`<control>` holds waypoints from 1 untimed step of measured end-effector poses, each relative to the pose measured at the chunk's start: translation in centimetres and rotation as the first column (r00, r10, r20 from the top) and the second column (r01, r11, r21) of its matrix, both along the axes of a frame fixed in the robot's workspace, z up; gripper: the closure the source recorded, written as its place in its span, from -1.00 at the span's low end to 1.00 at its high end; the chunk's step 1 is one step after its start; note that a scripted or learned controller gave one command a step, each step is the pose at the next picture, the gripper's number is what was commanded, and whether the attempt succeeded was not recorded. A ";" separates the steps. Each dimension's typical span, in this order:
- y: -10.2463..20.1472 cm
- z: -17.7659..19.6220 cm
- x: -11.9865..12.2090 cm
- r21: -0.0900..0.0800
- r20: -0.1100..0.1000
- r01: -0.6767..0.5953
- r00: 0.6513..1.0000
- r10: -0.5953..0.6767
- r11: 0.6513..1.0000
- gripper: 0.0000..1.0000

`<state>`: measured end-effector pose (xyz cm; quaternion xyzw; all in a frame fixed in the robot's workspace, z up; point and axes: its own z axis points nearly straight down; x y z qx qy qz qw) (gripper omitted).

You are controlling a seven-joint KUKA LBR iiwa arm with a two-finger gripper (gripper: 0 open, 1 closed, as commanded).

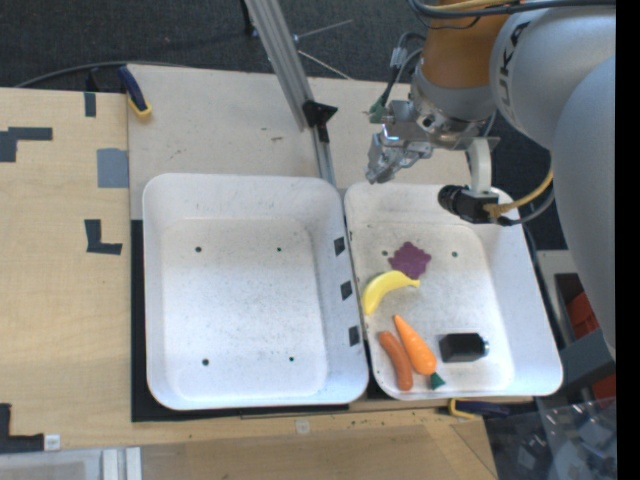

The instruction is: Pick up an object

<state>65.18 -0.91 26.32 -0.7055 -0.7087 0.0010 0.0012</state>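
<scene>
Here the gripper (383, 165) hangs over the back rim of the right bin (525, 298); whether it is parted or closed cannot be told. Inside that bin lie a purple piece (410, 260), a banana (386, 289), two carrots (406, 348) and a black block (463, 347).

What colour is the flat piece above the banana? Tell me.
Purple, plain, lying in the right bin; the camera view shows it best.

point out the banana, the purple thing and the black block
banana (388, 288), camera view, middle of its curve
purple thing (409, 260), camera view, its centre
black block (463, 347), camera view, its top face
</scene>
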 end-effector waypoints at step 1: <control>5.3 -1.8 -1.9 0.000 -0.002 -0.001 1.000 0.001 1.000 1.00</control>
